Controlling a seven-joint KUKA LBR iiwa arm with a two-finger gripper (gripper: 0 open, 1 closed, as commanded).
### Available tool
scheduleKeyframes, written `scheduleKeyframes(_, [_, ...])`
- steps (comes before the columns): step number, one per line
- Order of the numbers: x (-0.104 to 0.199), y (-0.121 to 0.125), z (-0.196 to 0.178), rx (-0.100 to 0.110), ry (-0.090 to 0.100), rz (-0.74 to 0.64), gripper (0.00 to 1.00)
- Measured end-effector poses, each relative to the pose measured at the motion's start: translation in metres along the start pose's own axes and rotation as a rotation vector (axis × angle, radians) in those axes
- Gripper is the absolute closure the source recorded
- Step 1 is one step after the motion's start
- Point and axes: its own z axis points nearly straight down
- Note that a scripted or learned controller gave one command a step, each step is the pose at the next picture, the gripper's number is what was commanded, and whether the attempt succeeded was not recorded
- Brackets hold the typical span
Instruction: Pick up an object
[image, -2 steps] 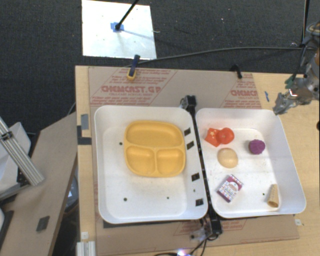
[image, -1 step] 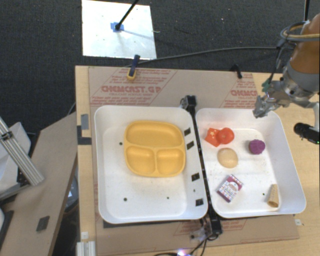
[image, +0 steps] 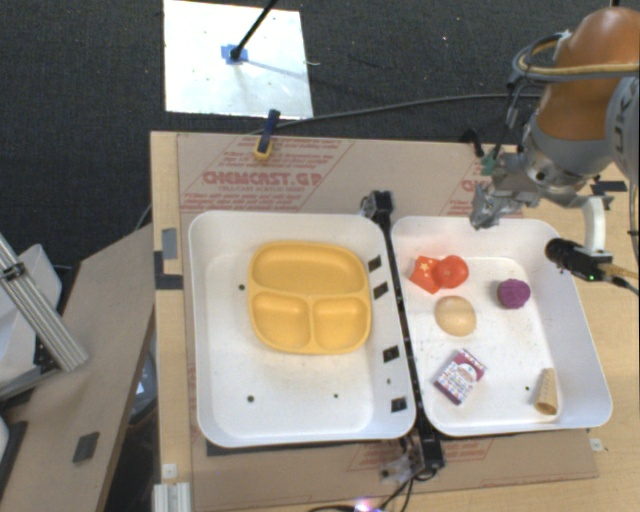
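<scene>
Objects lie loose in right bin (image: 585, 345): red pepper (image: 440, 272), beige egg (image: 456, 315), purple ball (image: 513, 293). My jaws (image: 484, 215) hang over its far rim, grip state unreadable. Nothing picked; descent and grasp remain.

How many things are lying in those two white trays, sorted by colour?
Yellow: 1, the divided plate
Red-orange: 1, a toy
Purple: 1, a ball
Beige: 1, an egg-shaped lump
Pink-and-white: 1, a small packet
Tan: 1, a cone
Total: 6

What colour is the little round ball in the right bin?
Purple ball, clearest in the camera view, right bin.
</scene>
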Motion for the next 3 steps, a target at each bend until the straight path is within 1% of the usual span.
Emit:
scheduleKeyframes(1, [0.051,0.003,-0.004,0.001,-0.001,0.002,1.00])
scheduleKeyframes(2, [0.107,0.010,0.013,0.002,0.001,0.001,1.00])
scheduleKeyframes(3, [0.164,0.013,0.009,0.000,0.000,0.001,1.00])
